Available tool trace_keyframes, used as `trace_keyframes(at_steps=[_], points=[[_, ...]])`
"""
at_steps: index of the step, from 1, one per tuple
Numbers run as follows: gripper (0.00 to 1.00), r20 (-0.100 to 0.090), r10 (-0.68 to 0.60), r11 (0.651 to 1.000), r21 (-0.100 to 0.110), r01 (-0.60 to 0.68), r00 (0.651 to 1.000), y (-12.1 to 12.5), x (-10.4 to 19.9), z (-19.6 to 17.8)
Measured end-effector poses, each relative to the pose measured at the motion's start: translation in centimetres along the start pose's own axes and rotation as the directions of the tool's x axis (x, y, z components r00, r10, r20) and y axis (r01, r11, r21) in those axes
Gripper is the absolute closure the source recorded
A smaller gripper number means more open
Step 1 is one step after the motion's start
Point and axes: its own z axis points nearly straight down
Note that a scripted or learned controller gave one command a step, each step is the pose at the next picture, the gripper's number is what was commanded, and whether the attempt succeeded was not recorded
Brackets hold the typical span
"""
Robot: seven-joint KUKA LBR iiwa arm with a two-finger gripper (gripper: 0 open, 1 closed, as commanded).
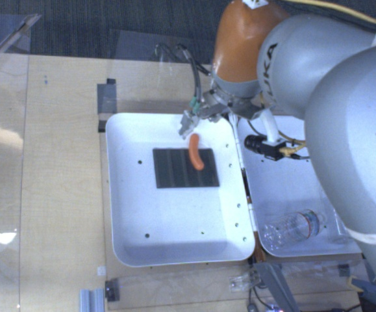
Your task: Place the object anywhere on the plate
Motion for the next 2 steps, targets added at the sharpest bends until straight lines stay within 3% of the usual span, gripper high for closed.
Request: trace_keyframes(at_steps=[1, 2], points=[[1.00, 0.002, -0.003, 1.000, -0.007, 0.003, 1.000, 0.2, 0.0, -1.2], [1.00, -0.002, -0.156, 0.988, 0.000, 0.156, 0.988, -2.9, 9.8, -7.2]])
